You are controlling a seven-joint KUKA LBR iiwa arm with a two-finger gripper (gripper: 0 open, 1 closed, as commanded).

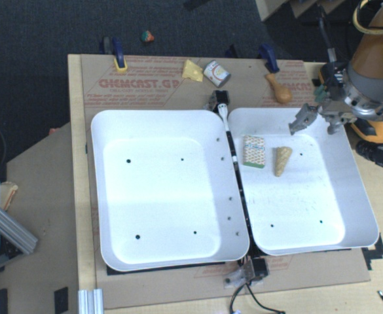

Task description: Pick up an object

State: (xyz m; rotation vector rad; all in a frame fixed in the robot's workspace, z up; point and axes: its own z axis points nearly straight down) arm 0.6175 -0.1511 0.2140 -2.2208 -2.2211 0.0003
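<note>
In the right bin lie two objects: a small rectangular sponge-like block with a green and cream pattern near the bin's upper left, and a tan cone-shaped piece just right of it. My gripper hangs over the bin's upper right part, to the right of and above both objects. Its two grey fingers are spread apart with nothing between them.
The left bin sits beside the right one. On the cardboard behind the bins lie a yellow wedge, a small white box, a tan pear-like piece and blue clamps.
</note>
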